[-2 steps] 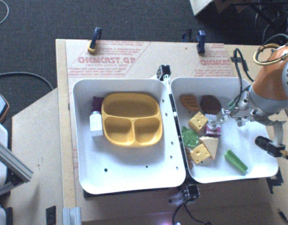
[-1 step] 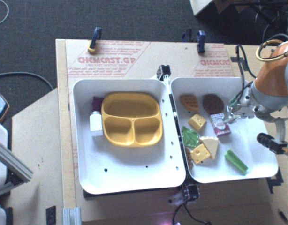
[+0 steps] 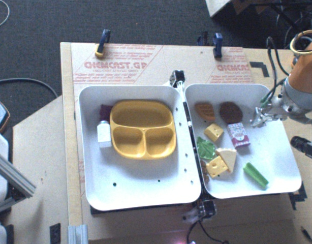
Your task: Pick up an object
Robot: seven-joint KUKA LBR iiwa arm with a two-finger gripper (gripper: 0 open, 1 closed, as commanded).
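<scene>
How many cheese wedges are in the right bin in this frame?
3. One cheese wedge sits mid-bin, left of the pink carton; a paler one lies below it; a holed one touches that, lower left. None looks hidden.

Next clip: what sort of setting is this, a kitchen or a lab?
Most likely a robot lab bench, not a kitchen. Two white bins sit on a board held by clamps, the food pieces look like toys, and a robot arm reaches in, with loose cables on dark carpet.
</scene>
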